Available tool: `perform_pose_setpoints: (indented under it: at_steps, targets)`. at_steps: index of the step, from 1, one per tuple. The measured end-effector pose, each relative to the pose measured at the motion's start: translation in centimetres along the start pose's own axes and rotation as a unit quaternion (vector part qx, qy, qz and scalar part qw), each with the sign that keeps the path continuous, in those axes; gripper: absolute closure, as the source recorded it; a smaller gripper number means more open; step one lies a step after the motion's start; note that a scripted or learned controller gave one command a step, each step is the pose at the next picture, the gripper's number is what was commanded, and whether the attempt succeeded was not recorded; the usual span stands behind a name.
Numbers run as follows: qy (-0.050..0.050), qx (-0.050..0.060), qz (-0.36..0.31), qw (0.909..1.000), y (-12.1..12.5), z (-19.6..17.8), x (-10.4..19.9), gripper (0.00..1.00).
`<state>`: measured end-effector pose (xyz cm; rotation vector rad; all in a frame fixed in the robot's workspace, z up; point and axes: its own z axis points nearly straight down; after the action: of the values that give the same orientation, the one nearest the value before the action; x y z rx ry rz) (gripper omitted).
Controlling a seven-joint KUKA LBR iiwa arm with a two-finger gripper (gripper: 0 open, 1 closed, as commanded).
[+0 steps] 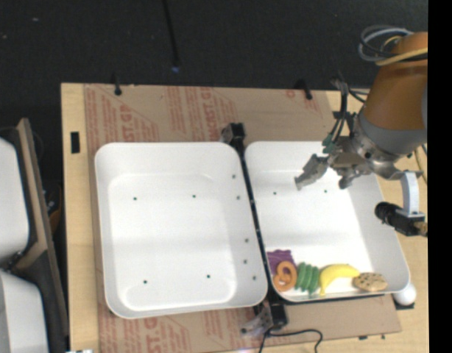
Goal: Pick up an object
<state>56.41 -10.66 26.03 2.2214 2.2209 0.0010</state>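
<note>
Camera view: grey arm w/ orange band comes in from right; its jaws (325,172) hang over the upper part of the right shallow white plastic bin (380,230), spread apart w/ nothing between them. Left shallow white plastic bin (108,197) sits just beside it on the cardboard-covered bench (160,112).

Candidate objects all crowd the right bin's near edge: small purple piece (280,257), orange ring (285,276), green ribbed piece (308,278), yellow banana-shaped toy (338,274), tan cookie-like disc (369,281). Well apart from the jaws.

Risks, as judged from here:
- Items touch or nearly touch in a row, so a descent may land between two and close on neither, or nudge a neighbour aside.
- They lie against the bin's front wall; a finger could strike the rim or wall instead of reaching the floor.
- Ring and cookie look flat, so they're likely to slip out of a pinch.
- Banana's curved surface could roll out if gripped off-centre.
- Exact heights unclear from this slant.
</note>
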Motion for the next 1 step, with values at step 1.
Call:
perform_pose_setpoints:
  at_steps: [1]
  targets:
    - [0.000,0.004,0.004,1.0000,0.33,8.08,-8.65,0.00]
